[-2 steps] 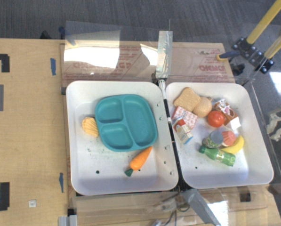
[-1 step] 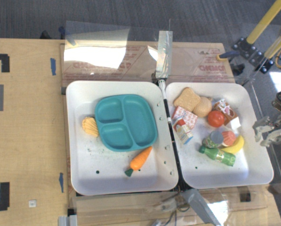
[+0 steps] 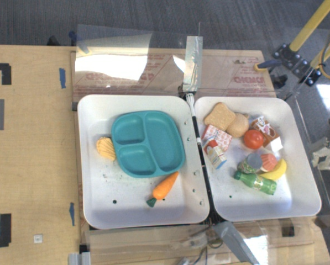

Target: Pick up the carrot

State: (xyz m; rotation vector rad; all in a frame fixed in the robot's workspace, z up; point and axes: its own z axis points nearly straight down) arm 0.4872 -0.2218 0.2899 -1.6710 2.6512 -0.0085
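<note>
An orange carrot [image 3: 164, 187] with a dark green stub at its lower left end lies in the left white bin [image 3: 93, 203], tilted, just below the teal divided plate [image 3: 148, 143]. Its tip nearly touches the plate's lower right edge.
A yellow shell-shaped piece [image 3: 105, 147] lies against the plate's left side. The right bin [image 3: 303, 200] holds several toy foods: a biscuit [image 3: 219, 116], a red tomato [image 3: 253, 139], a carton [image 3: 216, 139], a banana [image 3: 276, 170] and a green bottle [image 3: 256, 181]. A clear divider [image 3: 193, 65] stands behind the bins.
</note>
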